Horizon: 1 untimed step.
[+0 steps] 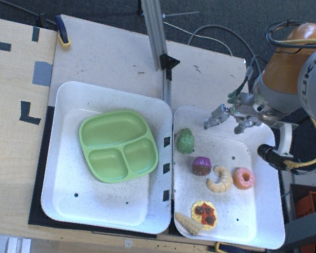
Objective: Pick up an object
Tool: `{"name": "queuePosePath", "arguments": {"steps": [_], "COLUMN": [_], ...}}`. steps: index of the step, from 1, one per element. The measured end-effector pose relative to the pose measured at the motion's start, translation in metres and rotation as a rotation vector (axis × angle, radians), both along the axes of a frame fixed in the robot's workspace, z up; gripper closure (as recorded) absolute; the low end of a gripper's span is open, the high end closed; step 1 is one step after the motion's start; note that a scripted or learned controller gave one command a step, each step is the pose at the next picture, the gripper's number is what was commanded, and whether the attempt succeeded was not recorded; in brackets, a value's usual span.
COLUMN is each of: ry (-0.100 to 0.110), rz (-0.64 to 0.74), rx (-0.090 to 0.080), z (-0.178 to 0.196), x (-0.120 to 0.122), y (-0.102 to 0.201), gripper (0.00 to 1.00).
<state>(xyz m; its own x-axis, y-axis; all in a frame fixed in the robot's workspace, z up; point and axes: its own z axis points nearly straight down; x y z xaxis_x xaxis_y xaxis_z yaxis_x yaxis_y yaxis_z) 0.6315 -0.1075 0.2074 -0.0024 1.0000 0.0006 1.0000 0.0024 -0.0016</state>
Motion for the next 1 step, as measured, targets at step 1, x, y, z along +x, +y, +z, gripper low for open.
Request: {"name": "queuePosePath", "arguments": {"steps": [1], "ry": [0.0], "rz": [0.0], "rx": [0.0], "z": [0.0], "x": [0.0], "y": [0.0], "gripper": [0.0]}}
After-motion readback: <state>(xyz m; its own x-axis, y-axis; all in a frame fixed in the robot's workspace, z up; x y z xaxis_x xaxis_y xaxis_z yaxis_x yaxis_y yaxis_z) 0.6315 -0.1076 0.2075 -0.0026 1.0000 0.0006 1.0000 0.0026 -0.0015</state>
